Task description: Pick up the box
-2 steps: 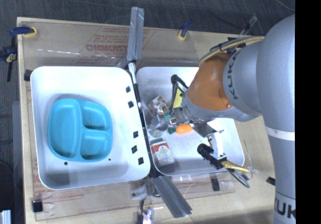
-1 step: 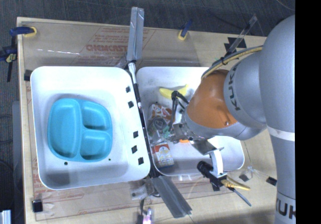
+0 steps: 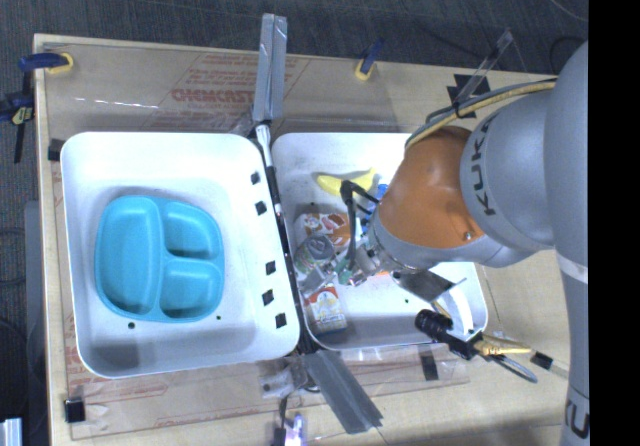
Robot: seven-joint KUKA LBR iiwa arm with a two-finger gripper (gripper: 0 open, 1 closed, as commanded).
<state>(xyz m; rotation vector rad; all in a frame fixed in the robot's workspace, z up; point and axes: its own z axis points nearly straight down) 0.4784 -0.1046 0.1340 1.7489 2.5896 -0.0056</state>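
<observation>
Arm (image 3: pixel 500 184) reached in from right, orange band low over right bin (image 3: pixel 300 159), covering most of it; left bin (image 3: pixel 80 184) held blue divided tray (image 3: pixel 160 256). Gripper (image 3: pixel 352 264) buried in clutter at right bin's left side, grip state impossible to tell. Small box (image 3: pixel 327 311) lay at near-left corner of right bin, just below gripper, beside crumpled packets (image 3: pixel 322 234) and yellow item (image 3: pixel 345 181).
</observation>
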